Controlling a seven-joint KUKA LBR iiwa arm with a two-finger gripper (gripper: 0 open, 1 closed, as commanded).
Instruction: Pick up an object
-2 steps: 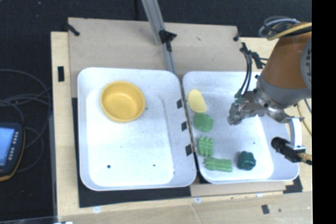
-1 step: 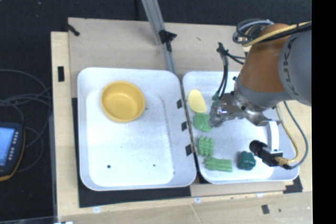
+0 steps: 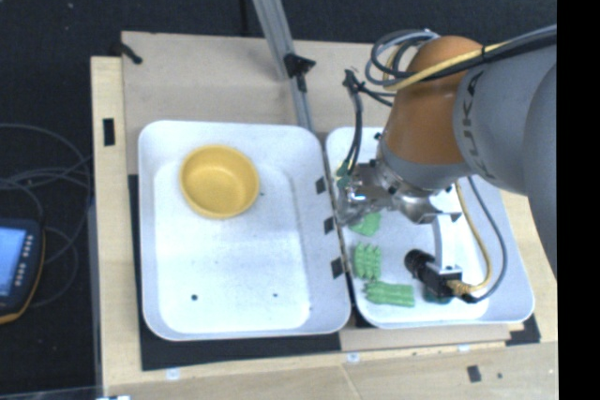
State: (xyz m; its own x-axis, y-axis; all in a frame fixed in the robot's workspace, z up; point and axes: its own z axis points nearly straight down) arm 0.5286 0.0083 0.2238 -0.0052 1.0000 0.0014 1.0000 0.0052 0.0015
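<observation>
**Arm bent low over the right bin, green blocks beside the jaws**

At the near rim of the right bin, on the pale surface, lay the nearest green block, flat on the bin floor. Just beyond it, against the bin's left wall, sat a second green block, close to the first, though whether they touched could not be told. A third green block lay farther still, directly at the near side of the jaws, which pointed down into the bin's left half beside the wall between the two bins. Whether the jaws were apart or together could not be told, nor whether they touched that third block. Nothing was seen clamped between them.

Above the wrist the orange band bulged over the middle of the bin, and the grey arm swept in from the right, bent steeply downward.

In the left bin, well apart from the jaws, a yellow bowl stood upright in the far left part. Beyond both bins a metal post slanted away across the bench.
</observation>
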